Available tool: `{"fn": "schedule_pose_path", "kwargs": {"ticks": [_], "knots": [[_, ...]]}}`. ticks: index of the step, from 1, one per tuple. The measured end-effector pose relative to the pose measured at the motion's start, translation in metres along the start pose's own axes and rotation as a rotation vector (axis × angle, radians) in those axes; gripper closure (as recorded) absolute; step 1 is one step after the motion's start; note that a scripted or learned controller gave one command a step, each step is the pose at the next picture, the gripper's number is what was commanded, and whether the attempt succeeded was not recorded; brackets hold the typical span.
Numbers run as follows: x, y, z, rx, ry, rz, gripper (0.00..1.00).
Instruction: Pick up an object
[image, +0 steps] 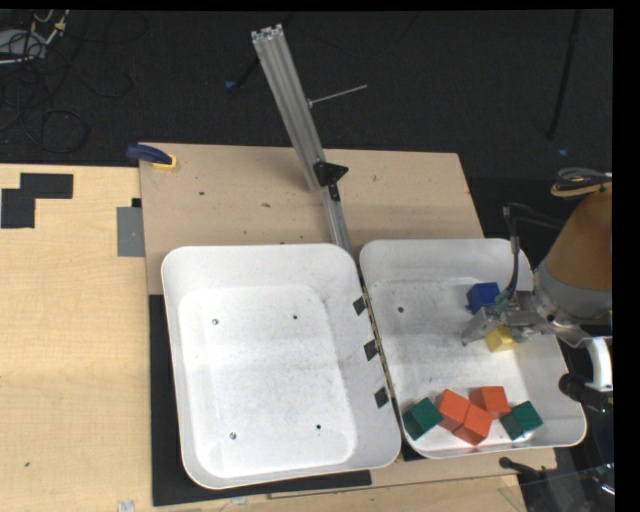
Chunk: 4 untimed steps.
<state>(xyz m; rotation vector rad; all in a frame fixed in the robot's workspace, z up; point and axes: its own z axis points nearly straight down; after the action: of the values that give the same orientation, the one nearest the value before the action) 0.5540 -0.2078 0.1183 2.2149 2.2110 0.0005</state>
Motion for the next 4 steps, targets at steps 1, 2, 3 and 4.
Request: {"fn": "schedule_pose_path", "kwargs": {"ticks": [1,2,3,4], "knots": [[0.000,0.002,-0.013,-0.004,0.003,0.006,1.00],[0.001,-0.007,-0.068,0.006,0.008,0.001,1.00],[0.000,-0.005,-0.114,0.006,0.007,-0.003,1.00],[0.055,0.006,-0.104,0.011,0.012,-0.006,1.00]]}}
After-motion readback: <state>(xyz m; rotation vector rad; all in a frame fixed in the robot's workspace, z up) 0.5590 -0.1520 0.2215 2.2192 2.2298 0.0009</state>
